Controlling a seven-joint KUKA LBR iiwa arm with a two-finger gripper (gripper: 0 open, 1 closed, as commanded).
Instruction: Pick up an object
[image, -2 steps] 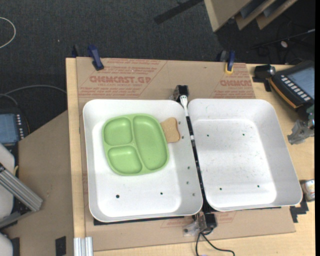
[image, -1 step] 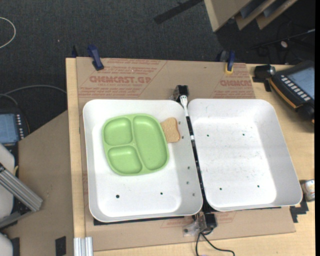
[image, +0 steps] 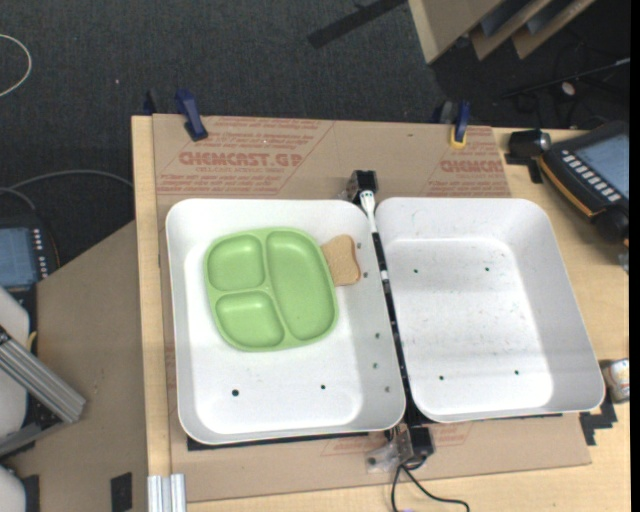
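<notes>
A green three-compartment plate (image: 270, 288) lies in the upper part of the left white bin (image: 285, 400). A small tan block, like a sponge or a slice of bread (image: 343, 260), rests against the plate's right rim, close to the bin's right wall. The right white bin (image: 480, 310) shows only small dark specks on its floor.
Both bins sit on a cardboard sheet (image: 250, 155) clamped at the back by a blue clip (image: 190, 113) and a yellow-blue clip (image: 459, 124). A tablet-like device (image: 590, 170) lies at the bench's right edge. Cables (image: 415, 470) trail off the front.
</notes>
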